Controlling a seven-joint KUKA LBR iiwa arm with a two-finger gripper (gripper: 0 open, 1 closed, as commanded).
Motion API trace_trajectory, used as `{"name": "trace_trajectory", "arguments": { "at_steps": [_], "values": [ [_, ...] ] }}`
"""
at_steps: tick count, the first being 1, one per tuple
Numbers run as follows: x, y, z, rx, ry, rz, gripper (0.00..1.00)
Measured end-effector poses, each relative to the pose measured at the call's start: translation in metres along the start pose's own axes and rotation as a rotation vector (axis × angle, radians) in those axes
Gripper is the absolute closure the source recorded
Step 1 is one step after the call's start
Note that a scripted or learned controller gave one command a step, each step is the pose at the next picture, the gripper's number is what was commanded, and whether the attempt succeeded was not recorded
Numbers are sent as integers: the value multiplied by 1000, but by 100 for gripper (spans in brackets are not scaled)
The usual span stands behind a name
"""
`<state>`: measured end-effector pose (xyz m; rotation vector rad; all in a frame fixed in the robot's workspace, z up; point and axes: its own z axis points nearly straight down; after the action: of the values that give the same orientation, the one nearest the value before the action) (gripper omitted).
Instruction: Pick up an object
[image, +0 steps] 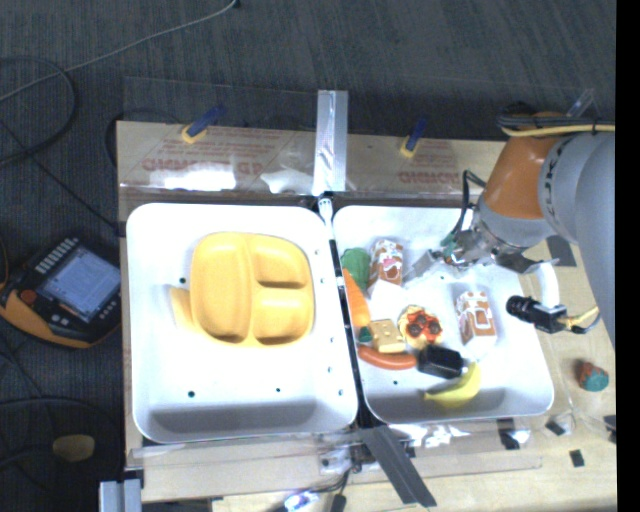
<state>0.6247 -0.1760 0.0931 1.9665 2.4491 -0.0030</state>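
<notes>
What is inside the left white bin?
The left bin holds a yellow tray with three compartments, lying upside-up near its middle. What lies under the tray is covered, so I cannot tell.

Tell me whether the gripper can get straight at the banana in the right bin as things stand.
Probably yes. The banana lies at the right bin's front edge with its top open. The gripper hovers near the bin's back, nothing above the banana. A black object touches its inner side, which may crowd a finger.
</notes>
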Motion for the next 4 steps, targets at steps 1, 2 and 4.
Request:
{"name": "trace_trajectory", "arguments": {
  "at_steps": [1, 2, 4],
  "values": [
    [49, 58, 5, -6, -5, -35, 0],
    [57, 40, 4, -8, -8, -61, 0],
    [67, -11, -31, -32, -13, -155, 0]
  ]
}}
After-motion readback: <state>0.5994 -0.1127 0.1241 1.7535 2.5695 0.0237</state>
